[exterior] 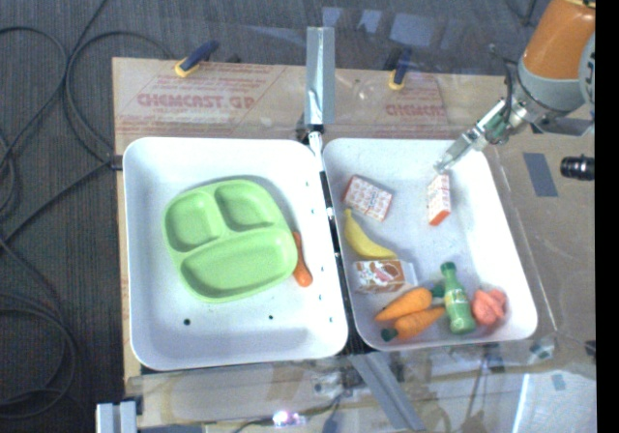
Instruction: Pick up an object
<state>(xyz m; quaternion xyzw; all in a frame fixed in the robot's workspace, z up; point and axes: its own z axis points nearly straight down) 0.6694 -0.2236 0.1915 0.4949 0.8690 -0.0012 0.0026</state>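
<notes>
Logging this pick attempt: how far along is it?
Done: the arm has reached over the right bin, and the gripper sits above its back edge, just above the small carton. In hand: nothing visible between the fingers. Left: the whole grasp and lift. The carton, banana and carrots all lie in the bin.

Right shallow white bin (513,228): near half crowded. Yellow banana (366,239), printed snack packet (379,275), two orange carrots (411,312), green bottle (456,301) and pink lumpy toy (490,305) lie close together. Far half is looser: patterned square packet (368,197) and small white-and-orange carton (438,199) sit well apart, bare floor between them.

Left shallow white bin (145,325): green divided plastic tray (232,238) fills the middle; bare floor along the near edge.
</notes>
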